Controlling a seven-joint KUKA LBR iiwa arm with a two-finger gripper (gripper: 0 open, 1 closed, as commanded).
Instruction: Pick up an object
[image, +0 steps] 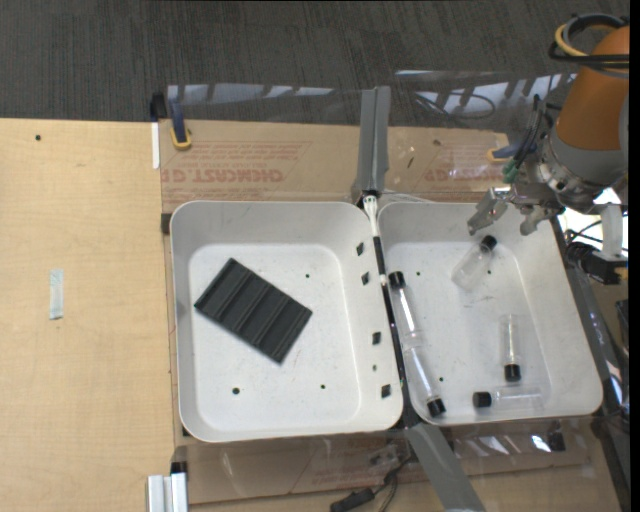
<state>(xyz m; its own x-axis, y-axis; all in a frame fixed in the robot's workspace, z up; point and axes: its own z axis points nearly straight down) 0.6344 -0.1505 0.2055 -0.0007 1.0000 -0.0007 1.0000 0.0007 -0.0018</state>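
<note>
Clear plastic tubes with black caps are scattered in the right bin (560, 400). The nearest tube (477, 262) lies just below and slightly left of the gripper (512, 208), its long axis slanted, cap uppermost. Whether the jaws are released or clenched cannot be told. The far rim sits close by; open floor is left toward the middle.

bins (190, 300) white | ribbed slab (252, 309) dark grey | tubes (510, 347) clear, black caps
</note>
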